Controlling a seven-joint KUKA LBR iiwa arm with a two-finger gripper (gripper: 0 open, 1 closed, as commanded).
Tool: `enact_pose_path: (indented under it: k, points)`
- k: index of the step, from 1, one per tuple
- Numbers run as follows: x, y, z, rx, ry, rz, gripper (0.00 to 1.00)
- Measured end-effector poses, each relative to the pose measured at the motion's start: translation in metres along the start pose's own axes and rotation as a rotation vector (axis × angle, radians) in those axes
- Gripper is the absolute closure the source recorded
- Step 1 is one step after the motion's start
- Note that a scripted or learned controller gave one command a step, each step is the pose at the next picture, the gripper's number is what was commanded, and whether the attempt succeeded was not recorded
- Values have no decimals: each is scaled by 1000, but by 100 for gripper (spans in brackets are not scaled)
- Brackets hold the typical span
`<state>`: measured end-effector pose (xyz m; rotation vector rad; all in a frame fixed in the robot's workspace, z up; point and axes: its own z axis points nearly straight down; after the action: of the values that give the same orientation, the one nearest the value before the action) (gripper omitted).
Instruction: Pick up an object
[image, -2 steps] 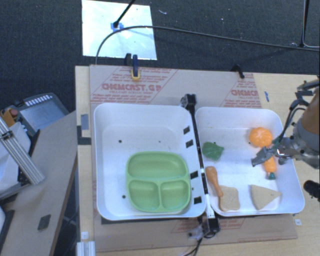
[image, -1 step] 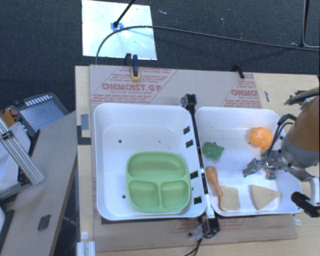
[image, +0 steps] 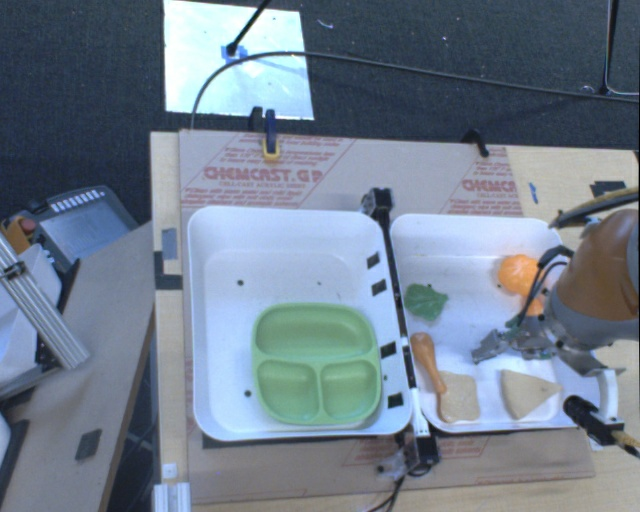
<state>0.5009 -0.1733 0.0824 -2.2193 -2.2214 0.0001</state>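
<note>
the gripper (image: 497, 345), fingers apparently spread and gripping nothing, is hovering beside the pale cheese wedge (image: 527, 392); closing here risks missing it.

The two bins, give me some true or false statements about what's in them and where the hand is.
1. A green tray lies in the left bin. True.
2. The orange is in the left bin. False: it is in the right bin, near the arm.
3. The hand is over the right bin. True.
4. The green leaf sits on the tray. False: it lies in the right bin, near the divider.
5. A carrot lies beside a bread slice. True.
6. The cheese wedge is between the hand's fingers. False: it lies on the bin floor, apart.
</note>
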Motion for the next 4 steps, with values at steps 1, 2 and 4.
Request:
enact_pose_path:
  k: [1, 2, 4]
  points:
    - [0, 1, -13, -5, -2, 0, 100]
    - [-2, 7, -76, -7, -3, -3, 100]
    - [-4, 13, -151, -5, -3, -3, 100]
